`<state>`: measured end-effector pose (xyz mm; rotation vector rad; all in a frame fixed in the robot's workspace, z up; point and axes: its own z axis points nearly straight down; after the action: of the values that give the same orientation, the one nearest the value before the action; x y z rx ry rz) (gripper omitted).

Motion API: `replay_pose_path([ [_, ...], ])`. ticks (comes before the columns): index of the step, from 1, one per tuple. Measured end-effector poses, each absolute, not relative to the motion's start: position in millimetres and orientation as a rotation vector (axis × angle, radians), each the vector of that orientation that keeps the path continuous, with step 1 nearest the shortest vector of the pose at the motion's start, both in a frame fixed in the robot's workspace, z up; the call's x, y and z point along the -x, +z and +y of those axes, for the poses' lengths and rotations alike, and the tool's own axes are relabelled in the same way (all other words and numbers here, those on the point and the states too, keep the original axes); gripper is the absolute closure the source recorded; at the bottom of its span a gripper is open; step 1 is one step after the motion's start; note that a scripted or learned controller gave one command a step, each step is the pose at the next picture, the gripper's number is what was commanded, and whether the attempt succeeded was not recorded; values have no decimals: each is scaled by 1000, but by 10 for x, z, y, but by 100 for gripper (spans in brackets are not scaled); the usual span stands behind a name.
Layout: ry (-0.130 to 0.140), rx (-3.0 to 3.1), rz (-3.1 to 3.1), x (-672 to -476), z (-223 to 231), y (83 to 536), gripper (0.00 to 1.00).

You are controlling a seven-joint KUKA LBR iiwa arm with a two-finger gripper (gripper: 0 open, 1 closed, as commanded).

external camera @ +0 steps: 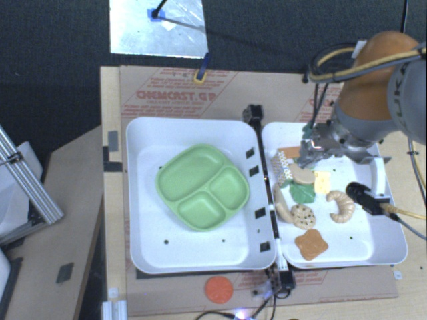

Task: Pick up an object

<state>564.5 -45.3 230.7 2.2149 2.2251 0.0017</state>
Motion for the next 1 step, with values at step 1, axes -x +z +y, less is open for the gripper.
replay_pose_path([
  [1, 1, -2215, 2228, -5603, -375, 2339, 100],
])
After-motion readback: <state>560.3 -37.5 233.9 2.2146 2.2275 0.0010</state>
